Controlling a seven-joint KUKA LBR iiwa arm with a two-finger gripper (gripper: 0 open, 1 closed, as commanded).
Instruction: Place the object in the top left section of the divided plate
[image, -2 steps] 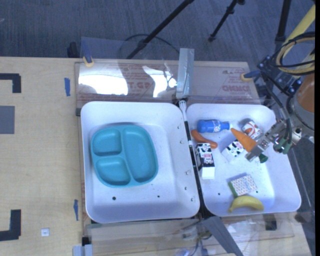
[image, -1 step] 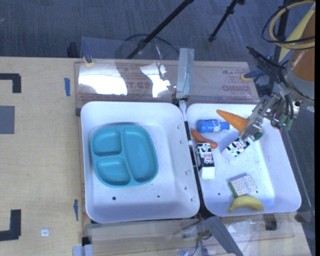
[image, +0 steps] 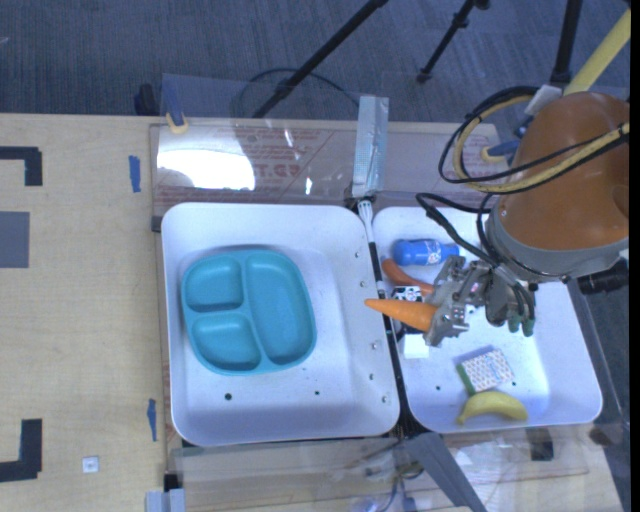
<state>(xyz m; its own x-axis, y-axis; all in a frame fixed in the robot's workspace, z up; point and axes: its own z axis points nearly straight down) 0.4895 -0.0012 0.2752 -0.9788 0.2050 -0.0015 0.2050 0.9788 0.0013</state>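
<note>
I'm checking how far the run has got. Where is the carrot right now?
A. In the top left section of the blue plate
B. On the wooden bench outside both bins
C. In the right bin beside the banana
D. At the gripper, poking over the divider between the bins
D: the carrot sits at the gripper, its tip crossing the divider toward the left bin, short of the blue plate.
</note>
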